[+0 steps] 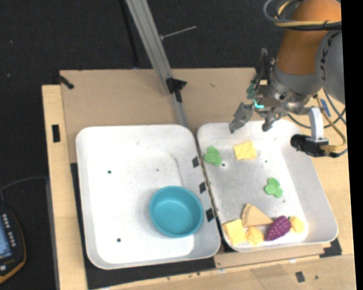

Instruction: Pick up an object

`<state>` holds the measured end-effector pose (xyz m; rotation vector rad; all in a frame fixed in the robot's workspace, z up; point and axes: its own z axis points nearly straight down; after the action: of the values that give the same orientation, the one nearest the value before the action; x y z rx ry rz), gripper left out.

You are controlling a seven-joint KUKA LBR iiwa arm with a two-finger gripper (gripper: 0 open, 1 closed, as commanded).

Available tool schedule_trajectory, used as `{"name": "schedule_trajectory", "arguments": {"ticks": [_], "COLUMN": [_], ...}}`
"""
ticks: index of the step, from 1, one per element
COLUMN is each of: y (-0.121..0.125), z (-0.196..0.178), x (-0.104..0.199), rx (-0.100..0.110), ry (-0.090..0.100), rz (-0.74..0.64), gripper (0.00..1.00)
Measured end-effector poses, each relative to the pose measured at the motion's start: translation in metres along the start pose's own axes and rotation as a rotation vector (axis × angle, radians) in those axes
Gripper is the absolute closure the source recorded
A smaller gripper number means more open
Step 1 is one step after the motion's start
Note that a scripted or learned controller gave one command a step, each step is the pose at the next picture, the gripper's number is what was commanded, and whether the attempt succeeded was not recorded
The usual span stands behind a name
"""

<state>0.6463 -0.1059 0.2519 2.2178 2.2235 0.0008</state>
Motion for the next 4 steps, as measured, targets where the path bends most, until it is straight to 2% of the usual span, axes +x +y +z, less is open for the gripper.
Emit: {"name": "schedule_trajectory", "arguments": {"ticks": [1,2,3,4], "y": [0.006,-0.001,0.000,0.001], "z": [0.046,0.106,0.150,0.138], "x": [0.005,0.008,0.007,0.006], "rx": [0.001,0.006,-0.002,-0.006], "ry": [-0.001,-0.001,-0.001,0.000], "rz": [-0.001,0.003,0.005,0.010], "gripper": [0.00,0.00,0.00,1.00]}}
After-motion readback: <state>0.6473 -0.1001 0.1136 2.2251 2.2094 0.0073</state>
